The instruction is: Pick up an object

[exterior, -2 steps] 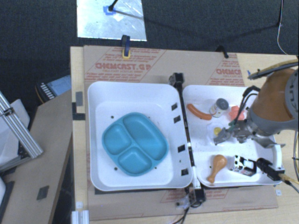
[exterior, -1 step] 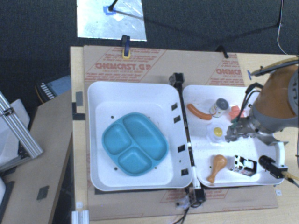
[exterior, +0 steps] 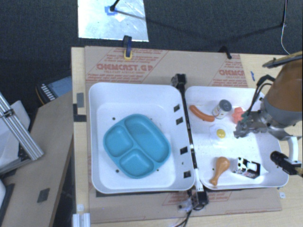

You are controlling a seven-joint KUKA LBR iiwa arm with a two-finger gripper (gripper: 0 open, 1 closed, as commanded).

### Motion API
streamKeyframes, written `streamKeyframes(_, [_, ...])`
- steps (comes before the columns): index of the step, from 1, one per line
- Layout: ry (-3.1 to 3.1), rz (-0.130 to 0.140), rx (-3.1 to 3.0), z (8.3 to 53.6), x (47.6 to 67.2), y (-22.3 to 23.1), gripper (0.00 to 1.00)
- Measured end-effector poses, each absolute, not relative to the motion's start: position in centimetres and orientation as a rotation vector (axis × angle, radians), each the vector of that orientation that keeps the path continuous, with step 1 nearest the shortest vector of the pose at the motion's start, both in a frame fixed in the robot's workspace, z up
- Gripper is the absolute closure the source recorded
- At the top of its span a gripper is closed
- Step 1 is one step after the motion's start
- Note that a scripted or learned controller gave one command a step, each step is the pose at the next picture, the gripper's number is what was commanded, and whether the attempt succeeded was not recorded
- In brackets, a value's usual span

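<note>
Inside the right bin (exterior: pixel 203 98), a small yellow piece (exterior: pixel 221 133) lies just left of the gripper (exterior: pixel 240 129), whose grip state I cannot tell. Around them sit an orange sausage (exterior: pixel 201 113), a can (exterior: pixel 221 109), a drumstick (exterior: pixel 219 169) and a black-and-white box (exterior: pixel 247 168). Left bin (exterior: pixel 102 98) holds a blue divided plate (exterior: pixel 136 145)
</note>
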State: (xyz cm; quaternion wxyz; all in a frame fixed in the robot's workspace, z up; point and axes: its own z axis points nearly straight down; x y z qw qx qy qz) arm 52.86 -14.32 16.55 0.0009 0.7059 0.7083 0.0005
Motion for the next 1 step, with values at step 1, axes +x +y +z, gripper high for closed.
streamKeyframes(1, [2.224,0.002,2.216,20.6,53.14,-14.22,1.0])
